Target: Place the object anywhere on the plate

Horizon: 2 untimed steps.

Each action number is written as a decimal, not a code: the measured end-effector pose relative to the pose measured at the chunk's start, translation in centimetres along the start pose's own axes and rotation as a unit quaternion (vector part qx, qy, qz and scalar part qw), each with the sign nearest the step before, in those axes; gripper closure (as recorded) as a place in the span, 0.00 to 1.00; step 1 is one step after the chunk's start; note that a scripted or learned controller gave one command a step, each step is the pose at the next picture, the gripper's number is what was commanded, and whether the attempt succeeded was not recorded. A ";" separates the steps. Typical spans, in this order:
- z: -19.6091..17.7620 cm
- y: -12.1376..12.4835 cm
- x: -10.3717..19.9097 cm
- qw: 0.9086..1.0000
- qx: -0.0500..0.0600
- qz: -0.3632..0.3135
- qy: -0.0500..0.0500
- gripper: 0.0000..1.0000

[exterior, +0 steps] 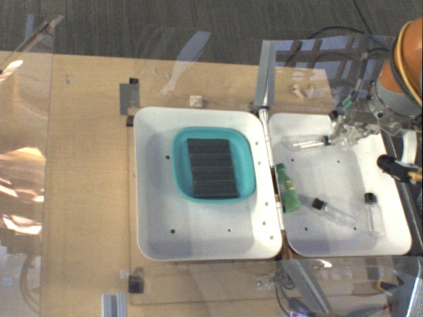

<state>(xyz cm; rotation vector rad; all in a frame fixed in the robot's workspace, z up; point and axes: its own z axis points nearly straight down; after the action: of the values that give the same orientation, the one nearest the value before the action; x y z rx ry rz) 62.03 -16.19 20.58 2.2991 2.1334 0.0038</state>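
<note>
A teal plate with a dark ridged insert lies in the left bin. In the right bin, a green tube rests against the left wall. A clear tube with a black cap lies beside it, and a small clear vial with a black cap sits further right. Another clear tube lies near the bin's back. My gripper hangs low over the right bin's back right part, just right of that tube. Nothing is seen held in it.
A grey metal divider post stands behind the seam between the bins. Cables and the arm's orange-banded wrist crowd the back right corner. Small brackets sit on the wooden bench around the bins.
</note>
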 end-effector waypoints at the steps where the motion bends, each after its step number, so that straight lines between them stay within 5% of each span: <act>1: 1.8 -3.5 7.1 0.996 0.000 -0.088 0.001 1.00; 2: 1.8 -3.5 7.1 0.996 0.000 -0.088 0.001 0.00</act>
<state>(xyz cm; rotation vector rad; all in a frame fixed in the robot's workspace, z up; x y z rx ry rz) 59.11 -8.86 18.74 2.1038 2.3284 0.0049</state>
